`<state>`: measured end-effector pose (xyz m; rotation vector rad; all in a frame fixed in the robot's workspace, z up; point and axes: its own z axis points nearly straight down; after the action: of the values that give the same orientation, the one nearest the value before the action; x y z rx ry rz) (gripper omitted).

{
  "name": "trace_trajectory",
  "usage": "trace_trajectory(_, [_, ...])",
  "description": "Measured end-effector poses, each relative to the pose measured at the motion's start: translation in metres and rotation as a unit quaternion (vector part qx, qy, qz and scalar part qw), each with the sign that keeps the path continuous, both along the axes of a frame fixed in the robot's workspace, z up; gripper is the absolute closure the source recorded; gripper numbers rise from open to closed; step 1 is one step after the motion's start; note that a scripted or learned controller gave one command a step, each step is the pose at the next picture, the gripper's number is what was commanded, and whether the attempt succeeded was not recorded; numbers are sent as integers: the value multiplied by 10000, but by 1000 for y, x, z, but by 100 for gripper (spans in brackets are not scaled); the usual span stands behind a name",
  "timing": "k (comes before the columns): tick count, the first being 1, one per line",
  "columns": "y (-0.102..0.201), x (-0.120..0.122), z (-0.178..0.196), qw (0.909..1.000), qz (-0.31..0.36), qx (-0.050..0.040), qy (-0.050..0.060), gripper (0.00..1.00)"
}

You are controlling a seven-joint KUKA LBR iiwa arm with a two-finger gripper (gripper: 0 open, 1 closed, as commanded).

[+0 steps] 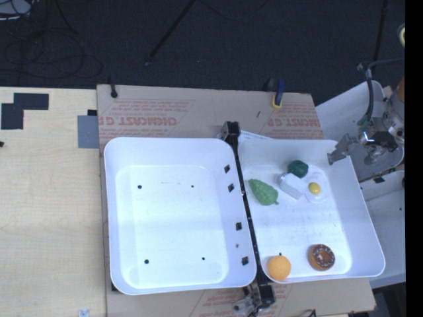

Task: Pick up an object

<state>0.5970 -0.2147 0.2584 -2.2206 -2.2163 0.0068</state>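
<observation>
You see gripper [340,152] at right bin [360,197] far-right rim, finger state unclear, nothing grasped. Next: descend onto green object [298,169].

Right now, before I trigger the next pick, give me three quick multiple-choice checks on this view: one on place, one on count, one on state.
1. Where does the orange ball lie?
A. near corner of the right bin
B. middle of the left bin
C. on the cardboard

2. How many items lie in the right bin?
A. two
B. six
C. nine

3. Where is the gripper?
A. pressed on the doughnut
B. at the right bin's far right rim, touching no item
C. over the left bin

Answers: 1 A, it sits by the divider at the near edge. 2 B, ball, doughnut, green leafy item, dark green item, white block, fried egg. 3 B, the items lie apart from it.
</observation>
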Motion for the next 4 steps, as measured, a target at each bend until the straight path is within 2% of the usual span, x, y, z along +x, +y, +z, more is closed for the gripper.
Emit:
trace_trajectory(1, [0,-61,217,9999,10,-30,-104,0])
trace_trajectory(2, [0,-104,284,10000,1,-11,-52,0])
trace_trajectory(3, [92,-121,280,10000,57,11,-21,0])
trace_trajectory(4, [89,-120,289,10000,38,-1,-9,100])
